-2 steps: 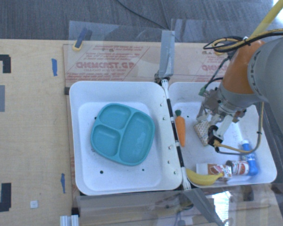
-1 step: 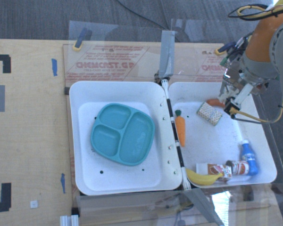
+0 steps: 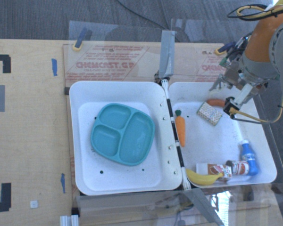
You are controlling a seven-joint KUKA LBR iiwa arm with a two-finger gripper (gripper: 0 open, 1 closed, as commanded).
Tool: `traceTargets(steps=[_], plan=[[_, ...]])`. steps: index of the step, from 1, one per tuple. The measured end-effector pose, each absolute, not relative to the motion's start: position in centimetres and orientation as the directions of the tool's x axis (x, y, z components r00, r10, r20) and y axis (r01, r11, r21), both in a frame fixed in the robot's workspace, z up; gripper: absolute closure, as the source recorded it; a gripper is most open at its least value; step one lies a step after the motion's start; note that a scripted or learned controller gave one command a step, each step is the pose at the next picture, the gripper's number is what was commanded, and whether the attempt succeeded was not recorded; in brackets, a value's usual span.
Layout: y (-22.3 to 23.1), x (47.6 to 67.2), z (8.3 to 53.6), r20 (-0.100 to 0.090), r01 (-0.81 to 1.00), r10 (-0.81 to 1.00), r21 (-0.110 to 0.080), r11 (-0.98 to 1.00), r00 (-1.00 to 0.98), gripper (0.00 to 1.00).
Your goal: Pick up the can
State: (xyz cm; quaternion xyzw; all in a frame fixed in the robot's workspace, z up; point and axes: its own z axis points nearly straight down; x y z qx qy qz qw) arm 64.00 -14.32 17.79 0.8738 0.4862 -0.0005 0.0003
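Arm over the right bin's far edge, nothing in its grip.

I see my gripper hanging with its fingers spread apart by the far right corner of the right bin, just beside a speckled sponge. The can lies on its side along the near edge, touching a banana; a blue bottle sits beside it. A carrot hugs the left wall. A teal plate sits in the left bin.

Grey arm, orange band, yellow and black cables
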Motion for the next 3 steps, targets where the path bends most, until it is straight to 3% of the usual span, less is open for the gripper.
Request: traceTargets(steps=[1,2,3], plan=[[-13.5,59.0,8.8,0.002,0.924,0.924,0.006,-0.383,0.383,0.00],[-20.6,57.1,9.0,0.012,0.903,0.903,0.003,-0.429,0.429,0.00],[-21.6,65.0,16.5,-0.001,0.930,0.930,0.004,-0.366,0.366,0.00]])
